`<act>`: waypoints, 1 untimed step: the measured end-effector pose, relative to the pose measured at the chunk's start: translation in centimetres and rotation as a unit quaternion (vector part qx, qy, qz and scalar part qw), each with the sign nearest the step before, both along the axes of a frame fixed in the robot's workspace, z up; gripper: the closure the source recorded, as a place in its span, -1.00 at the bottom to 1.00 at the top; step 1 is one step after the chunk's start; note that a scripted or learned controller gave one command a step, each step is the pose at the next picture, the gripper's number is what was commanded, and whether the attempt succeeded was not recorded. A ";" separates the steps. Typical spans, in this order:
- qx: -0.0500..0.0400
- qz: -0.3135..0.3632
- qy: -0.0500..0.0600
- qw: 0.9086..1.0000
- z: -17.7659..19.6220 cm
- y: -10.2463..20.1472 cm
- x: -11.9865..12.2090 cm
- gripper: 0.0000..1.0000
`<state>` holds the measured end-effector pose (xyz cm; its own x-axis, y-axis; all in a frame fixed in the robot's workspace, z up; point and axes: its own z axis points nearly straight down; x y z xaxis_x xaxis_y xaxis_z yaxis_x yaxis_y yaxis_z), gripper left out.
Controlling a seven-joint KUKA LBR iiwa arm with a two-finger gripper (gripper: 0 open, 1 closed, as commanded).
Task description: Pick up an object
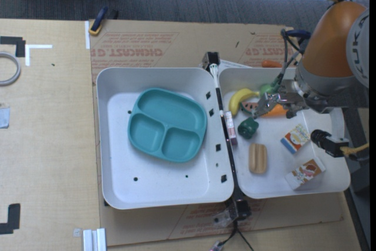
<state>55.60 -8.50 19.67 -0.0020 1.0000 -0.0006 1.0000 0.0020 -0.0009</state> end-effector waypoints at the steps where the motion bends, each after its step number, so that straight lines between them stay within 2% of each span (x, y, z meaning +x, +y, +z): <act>1: 0.000 0.001 0.000 1.000 -6.9 -0.9 6.2 -1.00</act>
